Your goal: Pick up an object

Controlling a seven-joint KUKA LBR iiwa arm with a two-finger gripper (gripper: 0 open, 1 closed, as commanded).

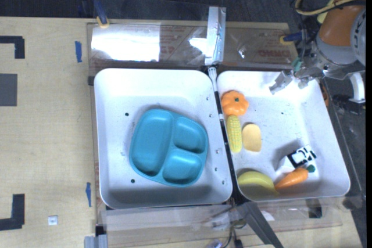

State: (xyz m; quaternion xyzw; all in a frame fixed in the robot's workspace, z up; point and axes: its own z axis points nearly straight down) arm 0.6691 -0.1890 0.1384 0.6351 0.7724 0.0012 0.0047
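Well left of the metal-grey two-finger claw and lower in the view lies a sky-blue plastic plate with three compartments, plain and unpatterned, in the glossy white left-hand bin. Just below-left of the claw sits a small orange pumpkin with a green stem. Under it come a yellow corn cob with rows of kernels and a pale cream rounded piece. Farther below are a yellow-green curved fruit, an orange carrot and a black-and-white patterned small object, all on the white right-hand bin speckled with dark dots.
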